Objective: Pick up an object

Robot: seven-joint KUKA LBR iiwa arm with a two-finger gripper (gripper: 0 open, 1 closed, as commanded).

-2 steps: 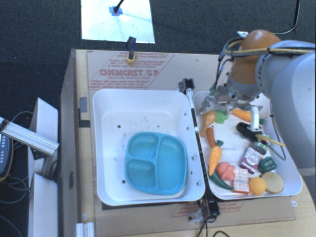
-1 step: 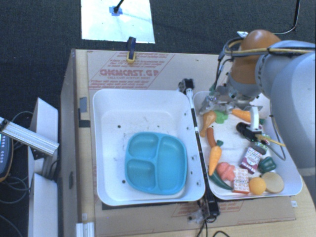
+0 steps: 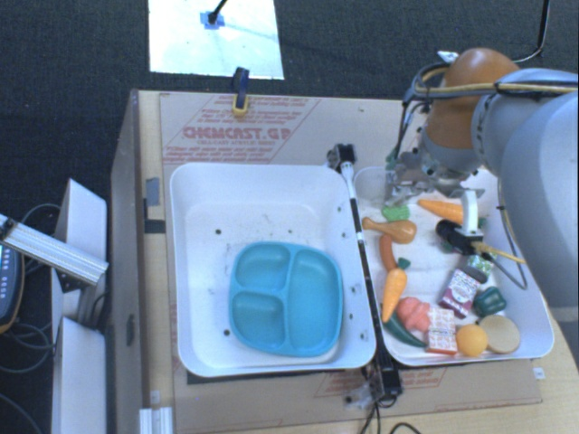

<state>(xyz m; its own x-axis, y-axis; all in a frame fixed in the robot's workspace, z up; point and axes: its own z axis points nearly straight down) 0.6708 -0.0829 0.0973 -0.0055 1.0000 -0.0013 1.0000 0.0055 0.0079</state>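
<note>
My gripper point(image 3: 399, 191) hangs low over the back left corner of the right bin point(image 3: 534, 319), reaching in from the right. Just beneath it lies a small green toy point(image 3: 395, 212), and a tan drumstick point(image 3: 392, 229) rests right in front of that. An orange carrot piece point(image 3: 441, 209) lies to the gripper's right. The view does not show anything held in the gripper.
The right bin also holds a leafy carrot point(image 3: 393, 289), a red sausage point(image 3: 387, 252), a pink-red fruit point(image 3: 414, 313), a red and white carton point(image 3: 460, 289), a green pepper point(image 3: 489, 300), an orange point(image 3: 470, 340) and a beige disc point(image 3: 500, 333). A blue divided plate point(image 3: 285, 298) lies in the left bin point(image 3: 204, 197).
</note>
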